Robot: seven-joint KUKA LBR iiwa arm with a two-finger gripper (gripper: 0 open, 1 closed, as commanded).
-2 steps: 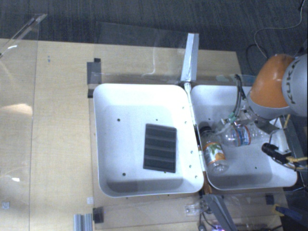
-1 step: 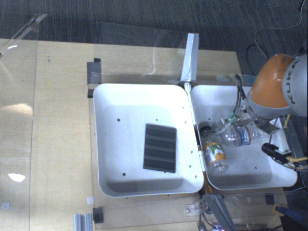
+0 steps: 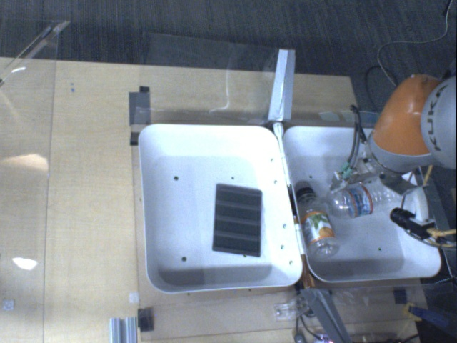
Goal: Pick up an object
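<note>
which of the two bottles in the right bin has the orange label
The smaller bottle near the right bin's left wall, black cap pointing up the view. The clear bottle beside it, nearer the arm, carries a blue label instead.

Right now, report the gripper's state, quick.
Gripper: low over the right bin, at the clear plastic bottle; whether it is open, shut or holding anything cannot be told.
</note>
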